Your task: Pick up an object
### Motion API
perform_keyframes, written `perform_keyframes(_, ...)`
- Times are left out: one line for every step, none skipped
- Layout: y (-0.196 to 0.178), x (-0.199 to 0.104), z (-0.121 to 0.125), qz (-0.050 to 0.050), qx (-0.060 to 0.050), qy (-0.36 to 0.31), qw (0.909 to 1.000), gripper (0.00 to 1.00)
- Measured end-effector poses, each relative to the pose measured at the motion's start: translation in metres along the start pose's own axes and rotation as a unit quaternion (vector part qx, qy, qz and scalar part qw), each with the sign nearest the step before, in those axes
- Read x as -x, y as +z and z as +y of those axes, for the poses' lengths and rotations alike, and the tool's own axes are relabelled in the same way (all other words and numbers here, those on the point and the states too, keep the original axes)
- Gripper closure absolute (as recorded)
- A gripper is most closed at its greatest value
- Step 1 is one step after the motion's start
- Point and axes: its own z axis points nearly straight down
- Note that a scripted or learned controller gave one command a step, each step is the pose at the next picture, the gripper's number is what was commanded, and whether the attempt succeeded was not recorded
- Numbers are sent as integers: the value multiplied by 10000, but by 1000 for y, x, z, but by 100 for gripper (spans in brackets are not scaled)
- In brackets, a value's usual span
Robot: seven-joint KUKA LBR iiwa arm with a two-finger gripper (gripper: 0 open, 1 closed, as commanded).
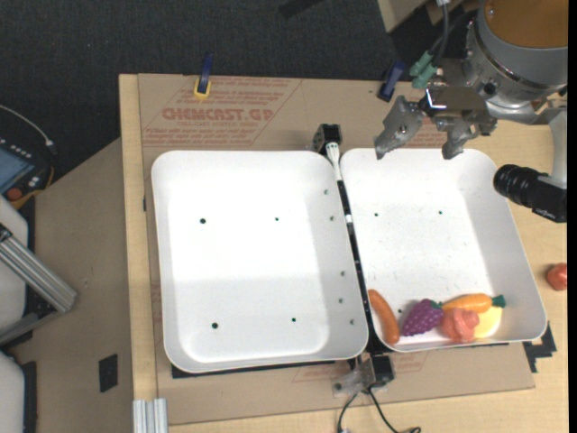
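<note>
The hand (422,139) hangs over the far edge of the right bin (433,242), its two fingers spread apart with nothing between them — one dark fingertip (389,142) toward the divider, the other nearer the bin's far right corner. Above it the grey wrist rises to the orange band (532,7) at the upper right of the view, so the arm (514,52) comes in from the right and points the hand downward, well apart from the objects.

Two white bins sit side by side on the bench (225,106). The left bin (252,251) shows four small dark dots on its floor. In the right bin, four toy foods are bunched along the near wall: one orange sausage-like piece (384,317) leaning by the near left corner, one purple grape bunch (422,317) just beside it, one pink-red piece (458,325), and one orange carrot (471,303) lying across the top of a pale yellow patch — whether that is a separate item I cannot tell.
</note>
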Motion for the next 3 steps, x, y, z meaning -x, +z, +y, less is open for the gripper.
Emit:
perform_keyframes(132,29,-42,-18,-156,79,9998,0)
perform_keyframes(63,-36,-28,2,-31,12,10000,0)
perform_keyframes(77,-127,-37,-6,-85,2,10000,0)
